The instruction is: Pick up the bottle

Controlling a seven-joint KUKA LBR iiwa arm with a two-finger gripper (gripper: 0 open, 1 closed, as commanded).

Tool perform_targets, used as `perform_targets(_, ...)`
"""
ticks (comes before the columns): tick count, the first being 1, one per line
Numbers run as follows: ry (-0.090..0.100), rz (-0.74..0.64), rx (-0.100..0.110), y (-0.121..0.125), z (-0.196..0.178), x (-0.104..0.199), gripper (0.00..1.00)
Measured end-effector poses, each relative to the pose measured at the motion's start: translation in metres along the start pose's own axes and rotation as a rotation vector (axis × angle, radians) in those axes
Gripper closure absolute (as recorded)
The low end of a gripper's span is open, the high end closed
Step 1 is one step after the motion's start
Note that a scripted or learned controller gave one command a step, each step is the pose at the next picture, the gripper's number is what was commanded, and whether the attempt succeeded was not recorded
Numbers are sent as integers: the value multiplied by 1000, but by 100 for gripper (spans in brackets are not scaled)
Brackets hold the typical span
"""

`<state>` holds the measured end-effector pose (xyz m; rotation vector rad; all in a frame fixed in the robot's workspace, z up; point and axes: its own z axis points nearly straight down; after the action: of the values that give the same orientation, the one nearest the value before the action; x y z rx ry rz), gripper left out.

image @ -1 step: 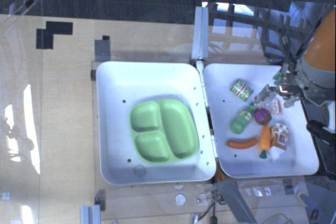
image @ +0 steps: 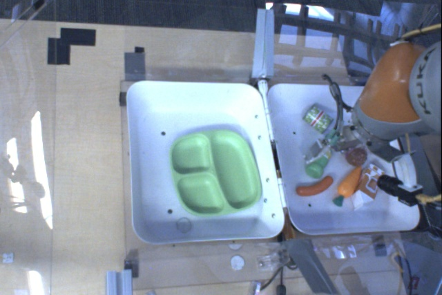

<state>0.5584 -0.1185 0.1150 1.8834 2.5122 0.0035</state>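
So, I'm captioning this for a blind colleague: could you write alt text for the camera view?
The grey arm's claw reaches into the right white bin, right over a small green plastic bottle lying near a green-and-red can, a red sausage and an orange carrot. The left white bin holds a green three-compartment tray.

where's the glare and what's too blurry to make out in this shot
In the camera view, bright glare streaks the bench at far left, and a white reflection sits at the top edge above the right bin. The claw above the green bottle is small and soft, so its fingers cannot be read. The green tray in the left bin is evenly lit with soft shadows.
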Motion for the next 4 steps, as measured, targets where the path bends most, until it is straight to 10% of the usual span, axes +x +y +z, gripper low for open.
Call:
perform_targets(1,-3,-3,-9,4,-13,0,100)
perform_targets(2,-3,-3,-9,3,-13,0,0)
perform_targets(3,-6,51,-9,-44,26,-19,0)
perform_targets(4,-7,47,-16,-40,14,-18,100)
